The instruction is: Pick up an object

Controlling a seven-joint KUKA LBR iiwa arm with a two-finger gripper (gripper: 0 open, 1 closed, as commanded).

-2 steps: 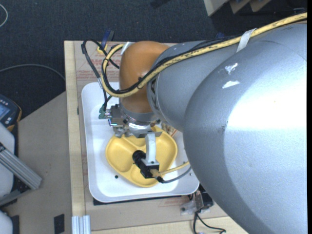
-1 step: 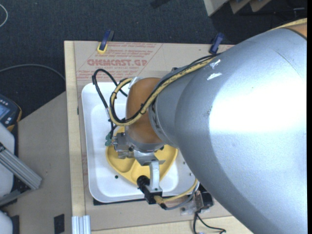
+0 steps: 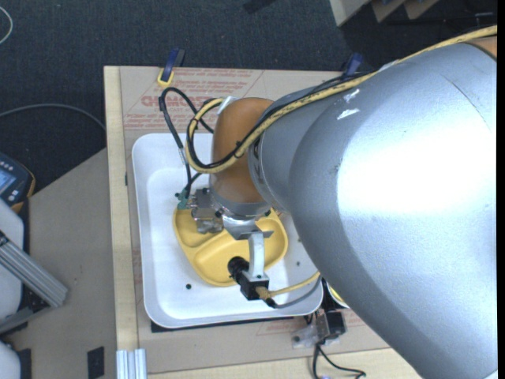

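A yellow, rounded plastic object (image 3: pixel 207 253) lies in the left white bin (image 3: pixel 158 212), toward its middle. The grey arm with its orange band (image 3: pixel 241 144) reaches in from the right and comes down right over that object. The gripper (image 3: pixel 237 235) sits on or just above the yellow object's upper part, and the wrist hardware hides the fingers. A black fitting with a cable (image 3: pixel 251 283) hangs off the wrist over the object's near edge.
The arm's large grey body (image 3: pixel 394 196) covers the right bin. Brown cardboard (image 3: pixel 126 117) surrounds the white bin. Black and yellow cables (image 3: pixel 181 125) loop over the bin's far side. Small dark specks lie on the bin floor.
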